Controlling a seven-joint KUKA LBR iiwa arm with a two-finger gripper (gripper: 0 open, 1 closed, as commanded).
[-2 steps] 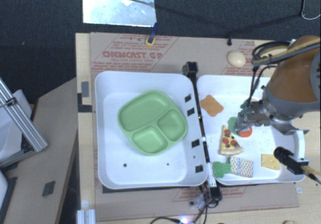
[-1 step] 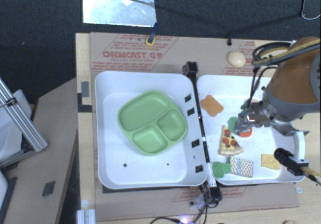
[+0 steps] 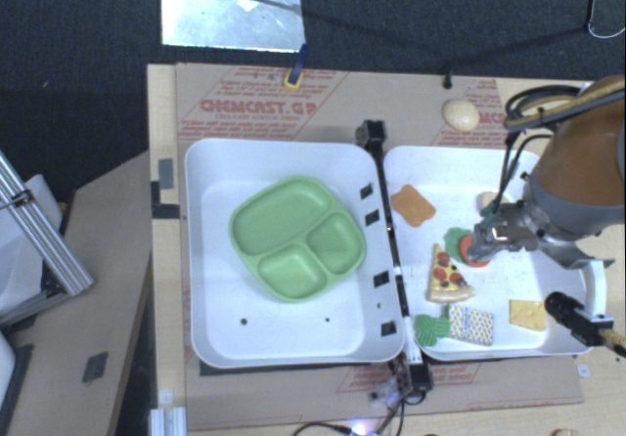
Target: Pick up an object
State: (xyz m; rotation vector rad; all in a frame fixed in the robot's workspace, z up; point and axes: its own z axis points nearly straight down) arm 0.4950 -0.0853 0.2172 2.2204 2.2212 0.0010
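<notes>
fingers (image 3: 481, 246) over red-green toy (image 3: 460, 244), grip unclear | pizza slice (image 3: 447, 278) just beside

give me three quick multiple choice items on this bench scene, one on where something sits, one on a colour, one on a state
1. Where does the pizza slice lie?
A. in the right bin
B. in the left bin
C. on the carpet

2. What colour is the divided plate?
A. red
B. green
C. blue

3. How does the plate stand?
A. flipped upside down
B. leaning on a wall of the bin
C. flat, compartments up

Key: 1 A, the slice lies right of the divider between the bins. 2 B, the plate is pale green against the white bin. 3 C, its three compartments face the camera.
</notes>
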